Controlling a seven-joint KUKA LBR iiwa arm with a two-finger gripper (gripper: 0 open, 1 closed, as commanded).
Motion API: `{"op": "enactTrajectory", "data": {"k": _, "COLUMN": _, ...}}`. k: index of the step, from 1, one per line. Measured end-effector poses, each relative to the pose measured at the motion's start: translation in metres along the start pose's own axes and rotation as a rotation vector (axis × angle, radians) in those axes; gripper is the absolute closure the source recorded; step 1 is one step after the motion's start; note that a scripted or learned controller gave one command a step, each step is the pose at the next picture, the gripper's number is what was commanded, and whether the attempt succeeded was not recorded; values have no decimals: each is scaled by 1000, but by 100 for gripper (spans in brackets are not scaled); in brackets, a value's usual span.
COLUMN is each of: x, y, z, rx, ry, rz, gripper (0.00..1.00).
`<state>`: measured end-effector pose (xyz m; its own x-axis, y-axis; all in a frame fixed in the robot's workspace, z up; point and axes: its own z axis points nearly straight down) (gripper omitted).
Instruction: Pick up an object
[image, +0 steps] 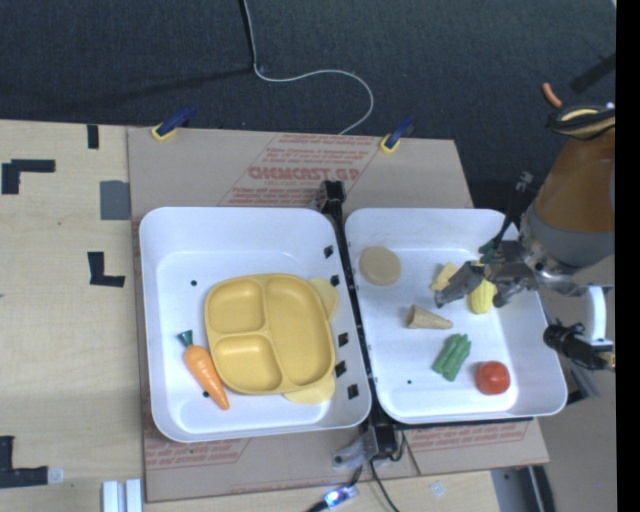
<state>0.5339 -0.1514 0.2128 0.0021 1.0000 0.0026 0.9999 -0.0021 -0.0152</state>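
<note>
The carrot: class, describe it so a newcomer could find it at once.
Start at the left white bin, which holds a yellow divided plate. The carrot lies beside the plate's lower left edge. It is orange with a green top, the one orange thing in that bin.

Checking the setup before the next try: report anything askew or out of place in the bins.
The yellow divided plate in the left bin sits slightly rotated, overlapping a pale yellow flat piece poking out beneath it. Otherwise nothing looks spilled or damaged.
</note>
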Motion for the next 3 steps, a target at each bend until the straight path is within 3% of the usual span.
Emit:
{"op": "enactTrajectory", "data": {"k": 1, "x": 0, "y": 3, "z": -7, "rx": -13, "ry": -2, "rz": -3, "gripper": 0}}
{"op": "enactTrajectory", "data": {"k": 3, "x": 9, "y": -2, "z": 111, "rx": -9, "ry": -2, "rz": -3, "gripper": 0}}
